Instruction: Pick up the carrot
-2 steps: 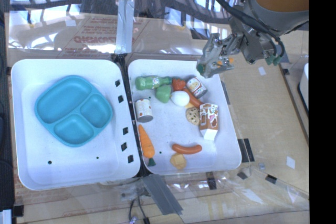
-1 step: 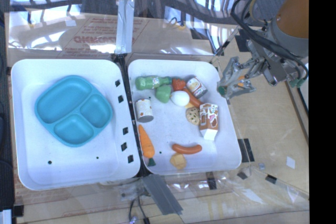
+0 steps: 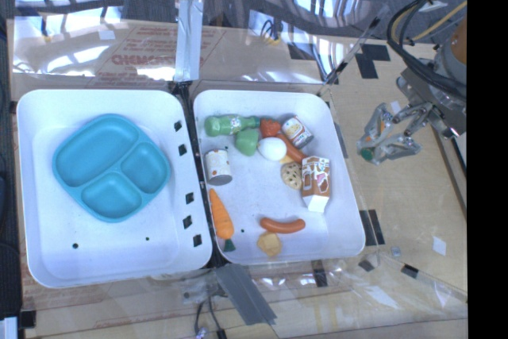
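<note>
- Shallow white left bin (image 3: 40,194); it holds a turquoise three-compartment plastic tray (image 3: 111,167) lying flat near its middle
- Shallow white right bin (image 3: 341,202), touching the left one along a shared edge; it holds all the small toy foods
- Grey two-finger gripper (image 3: 386,140), over the bare bench to the right of the right bin, well apart from the carrot; nothing sits between its fingers; whether the jaws are apart or together I cannot tell
- Brown-and-white toy milk carton (image 3: 316,180), lying flat near the right wall
- Orange toy carrot (image 3: 221,216), slim and tapered, with a small dark green tip at its lower end; it lies along the right bin's left wall, near the front corner, just below a white cylindrical can (image 3: 218,166)
- Orange-red toy sausage (image 3: 282,225), lying near the front, right of the carrot
- White toy egg (image 3: 272,148), beside a green pear-shaped toy (image 3: 247,141)
</note>
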